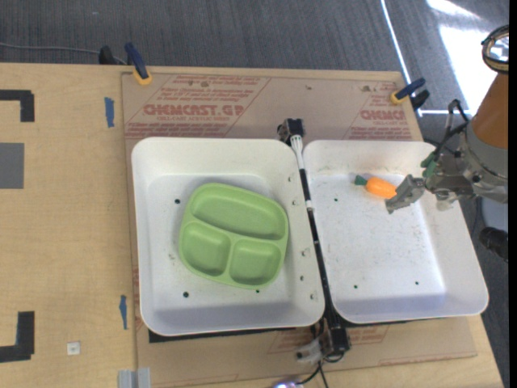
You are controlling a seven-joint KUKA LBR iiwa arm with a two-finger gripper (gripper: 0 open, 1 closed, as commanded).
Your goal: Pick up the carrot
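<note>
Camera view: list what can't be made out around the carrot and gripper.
- Gripper: too small and blurred to tell whether it is open or shut.
- Contact between gripper and carrot: they sit close, but touching or apart cannot be judged at this slant.
- Arm: cut off by the right edge.
- Carrot's green end: too small for detail.

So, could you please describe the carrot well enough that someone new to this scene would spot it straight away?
Start at the two white bins side by side and take the right bin, the one without the green plate. Near its far edge lies the carrot, just left of the end effector. It is small and orange with a green tip, the bin's only bright thing.
</note>
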